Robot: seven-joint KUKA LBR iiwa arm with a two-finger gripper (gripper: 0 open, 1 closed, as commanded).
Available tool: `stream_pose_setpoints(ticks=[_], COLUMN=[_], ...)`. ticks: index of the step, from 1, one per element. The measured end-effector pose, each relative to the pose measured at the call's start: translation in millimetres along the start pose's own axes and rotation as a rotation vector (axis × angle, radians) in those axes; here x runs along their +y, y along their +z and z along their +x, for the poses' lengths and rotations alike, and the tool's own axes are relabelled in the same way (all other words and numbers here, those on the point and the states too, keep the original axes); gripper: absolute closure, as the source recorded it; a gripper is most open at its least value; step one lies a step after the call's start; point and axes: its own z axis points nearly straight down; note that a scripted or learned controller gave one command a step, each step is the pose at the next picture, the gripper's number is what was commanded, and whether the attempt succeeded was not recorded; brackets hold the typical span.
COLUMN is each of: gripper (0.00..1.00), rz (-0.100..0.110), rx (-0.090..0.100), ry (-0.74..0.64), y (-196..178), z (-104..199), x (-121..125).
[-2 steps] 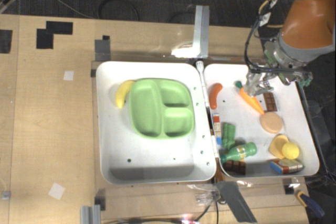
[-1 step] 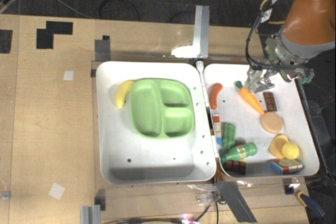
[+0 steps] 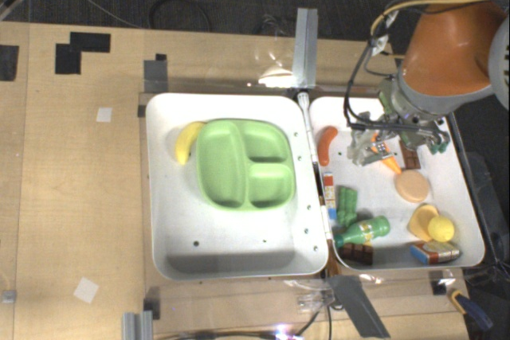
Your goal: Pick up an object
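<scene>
My gripper [image 3: 373,147] hangs over the upper middle of the right bin [image 3: 472,203], below the arm's orange band. A small orange piece [image 3: 390,164] lies just below and to the right of it, partly covered by the gripper. A red-orange sausage [image 3: 327,144] lies to its left, near the bin's wall. A tan round disc [image 3: 413,187] sits lower right of the gripper. Nothing can be seen held.
The right bin also holds a green bottle [image 3: 365,231], a green block [image 3: 346,203], a yellow lemon [image 3: 441,229], a brown bar [image 3: 355,254] and a small box [image 3: 434,253]. The left bin [image 3: 167,195] bears a green divided tray [image 3: 243,163] and a banana [image 3: 186,142].
</scene>
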Motion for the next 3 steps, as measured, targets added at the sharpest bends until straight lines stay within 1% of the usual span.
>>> stream_pose_setpoints(ticks=[1,3], gripper=[1.0,1.0], rz=[-0.002,0.006], rx=[0.0,-0.028], ry=[-0.056,-0.058], y=[26.6,-4.3], z=[-76.3,-83.5], x=[-34.4,-34.0])
